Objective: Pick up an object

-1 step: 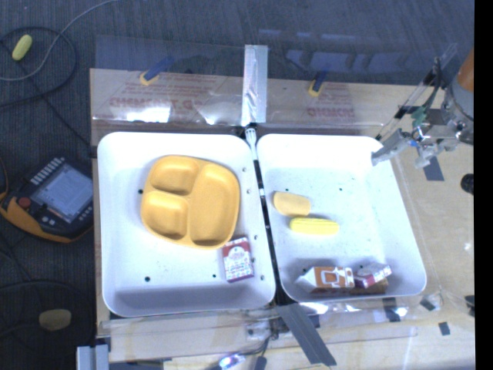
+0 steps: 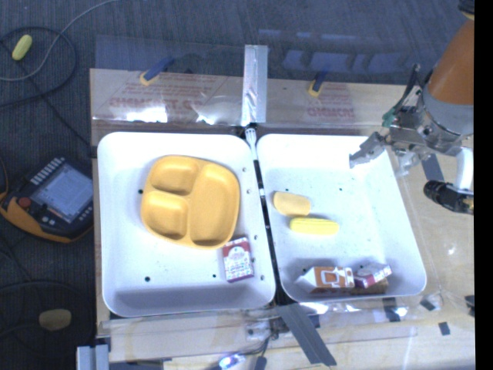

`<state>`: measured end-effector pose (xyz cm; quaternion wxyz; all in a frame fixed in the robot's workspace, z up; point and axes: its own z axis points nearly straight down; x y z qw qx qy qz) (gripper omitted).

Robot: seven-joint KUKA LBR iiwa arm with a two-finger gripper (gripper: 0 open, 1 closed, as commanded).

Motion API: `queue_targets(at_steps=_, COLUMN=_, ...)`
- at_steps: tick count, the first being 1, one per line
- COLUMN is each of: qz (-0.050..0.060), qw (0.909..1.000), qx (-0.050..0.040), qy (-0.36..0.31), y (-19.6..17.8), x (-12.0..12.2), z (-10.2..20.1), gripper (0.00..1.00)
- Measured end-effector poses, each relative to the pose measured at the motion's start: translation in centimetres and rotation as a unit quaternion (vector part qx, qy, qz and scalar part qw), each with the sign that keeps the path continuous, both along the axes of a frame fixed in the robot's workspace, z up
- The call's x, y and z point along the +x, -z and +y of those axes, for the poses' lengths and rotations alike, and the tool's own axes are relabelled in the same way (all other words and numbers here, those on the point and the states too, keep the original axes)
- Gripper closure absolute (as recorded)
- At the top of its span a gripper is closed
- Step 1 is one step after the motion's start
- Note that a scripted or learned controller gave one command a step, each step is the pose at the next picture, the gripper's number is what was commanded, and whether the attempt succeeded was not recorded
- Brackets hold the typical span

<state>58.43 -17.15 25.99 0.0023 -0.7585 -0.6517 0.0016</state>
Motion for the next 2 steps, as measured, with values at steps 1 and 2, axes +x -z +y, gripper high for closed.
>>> queue_targets(at_steps=1, qz=-0.001, qw=1.0000, qx=-0.0007, qy=-0.005, y=16.5, x=-1.2, z=3.0, gripper=0.00)
queue_targets(at_steps=2, qz=-0.010, qw=0.9982, qx=-0.0055, qy=-0.059, y=17.0, x=-2.3, z=6.2, gripper=0.00)
